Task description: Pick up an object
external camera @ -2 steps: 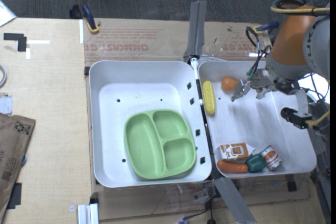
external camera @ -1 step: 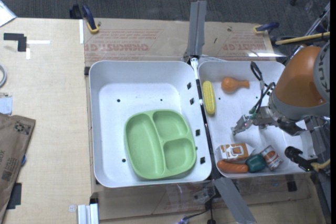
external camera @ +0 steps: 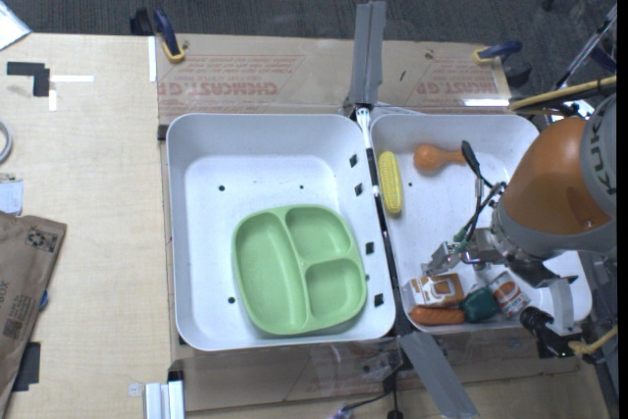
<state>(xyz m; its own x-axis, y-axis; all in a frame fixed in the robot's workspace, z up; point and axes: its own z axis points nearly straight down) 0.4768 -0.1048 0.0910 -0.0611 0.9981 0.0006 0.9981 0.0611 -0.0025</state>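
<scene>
Several small items crowd the right bin's (external camera: pixel 510 128) near corner; the gripper (external camera: pixel 444 260) hangs just above them — whether it is open, I cannot tell; it may snag two or slip.

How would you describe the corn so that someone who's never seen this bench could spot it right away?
Start at the right-hand shallow white bin. Along its left wall, by the divider between the two bins, lies a yellow plastic corn cob, pointing lengthwise up the wall. It is the only yellow item there; the orange pear-shaped toy beside it is rounder and darker.
</scene>
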